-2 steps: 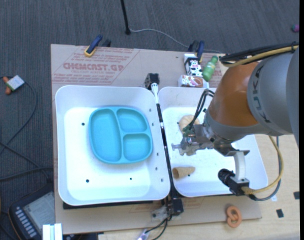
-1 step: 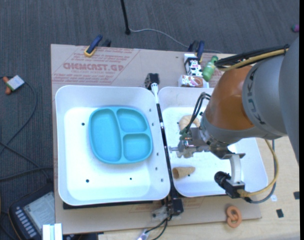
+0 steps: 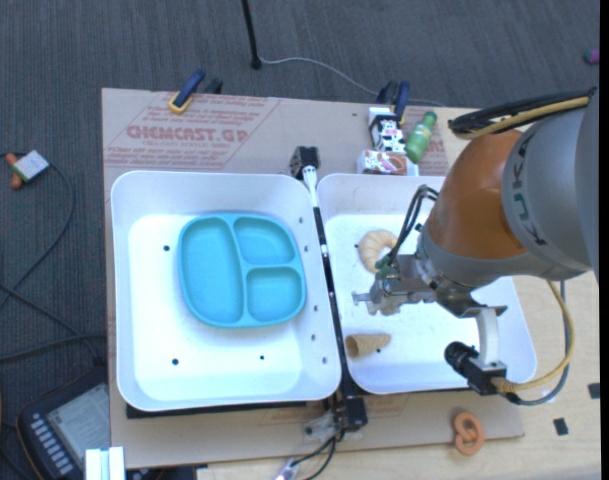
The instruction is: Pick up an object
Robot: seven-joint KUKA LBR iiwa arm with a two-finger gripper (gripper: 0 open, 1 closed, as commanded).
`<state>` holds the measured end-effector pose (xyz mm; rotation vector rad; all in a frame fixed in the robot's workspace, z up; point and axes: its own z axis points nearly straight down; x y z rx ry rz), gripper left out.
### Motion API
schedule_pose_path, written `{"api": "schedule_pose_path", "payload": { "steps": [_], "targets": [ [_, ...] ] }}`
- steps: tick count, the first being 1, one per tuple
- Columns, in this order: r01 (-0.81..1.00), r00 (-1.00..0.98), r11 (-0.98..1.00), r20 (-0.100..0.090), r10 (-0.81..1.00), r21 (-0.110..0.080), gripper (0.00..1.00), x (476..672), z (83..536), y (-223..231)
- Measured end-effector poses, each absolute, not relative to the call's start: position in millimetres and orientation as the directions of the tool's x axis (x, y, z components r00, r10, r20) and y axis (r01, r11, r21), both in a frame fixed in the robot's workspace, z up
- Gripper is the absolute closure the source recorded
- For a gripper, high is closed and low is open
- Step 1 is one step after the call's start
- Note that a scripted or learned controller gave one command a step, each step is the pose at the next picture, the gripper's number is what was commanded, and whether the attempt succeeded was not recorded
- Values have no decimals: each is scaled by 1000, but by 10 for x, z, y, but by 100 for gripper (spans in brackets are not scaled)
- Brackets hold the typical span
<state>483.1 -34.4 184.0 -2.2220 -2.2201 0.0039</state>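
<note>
In the right white bin (image 3: 359,193), a pale tan croissant-shaped toy (image 3: 375,245) lies near the middle left. A small brown cone (image 3: 367,344) rests near that bin's front edge. My gripper (image 3: 383,294) hangs over the right bin between the two, just below the croissant and above the cone. Nothing shows in its grasp. The grey arm with its orange band (image 3: 484,203) covers the right part of this bin.
The left bin (image 3: 144,368) holds a blue divided plate (image 3: 242,269). Behind the right bin stand a green bottle (image 3: 420,135) and a small box (image 3: 386,150). An orange ring (image 3: 468,431) lies on the board in front. Clamps (image 3: 189,88) grip the board's back edge.
</note>
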Motion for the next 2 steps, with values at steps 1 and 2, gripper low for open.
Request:
{"api": "schedule_pose_path", "payload": {
  "steps": [1, 2],
  "targets": [
    [1000, -1, 1, -1, 1000, -2, 100, 5109, 1840, -401],
    [1000, -1, 1, 1, 1000, -2, 100, 4910, 1839, 87]
  ]
}}
